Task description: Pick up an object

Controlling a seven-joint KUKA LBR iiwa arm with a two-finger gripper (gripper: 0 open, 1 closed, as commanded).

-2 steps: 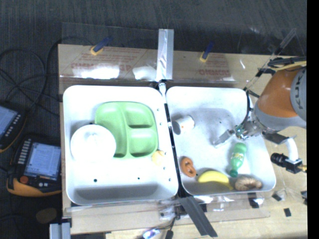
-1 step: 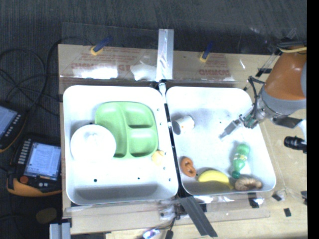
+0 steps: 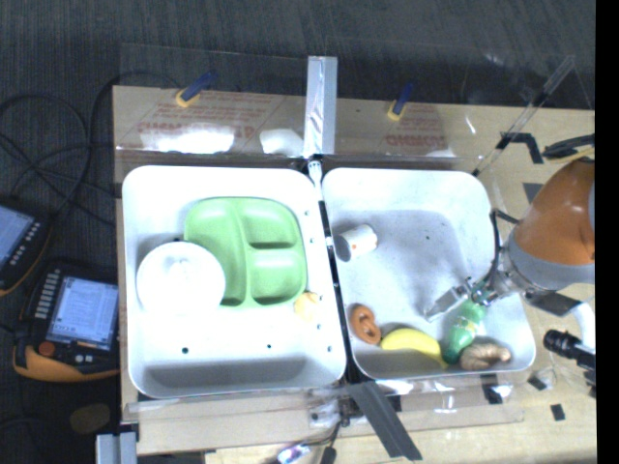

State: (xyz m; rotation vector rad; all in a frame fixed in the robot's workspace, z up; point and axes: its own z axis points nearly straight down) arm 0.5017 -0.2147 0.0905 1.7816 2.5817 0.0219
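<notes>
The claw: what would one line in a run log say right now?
claw: low in right bin | directly above green object | banana alongside | nothing seen lifted

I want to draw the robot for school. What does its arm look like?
The arm comes in from the right. It has a big, round, bright orange band, with a smooth grey part just below it. At the end sits a small silvery metal gripper, thin and shiny, much skinnier than the chunky arm.

two white bins (image 3: 145, 259), one green tray (image 3: 256, 249), one banana (image 3: 411, 341)
</notes>
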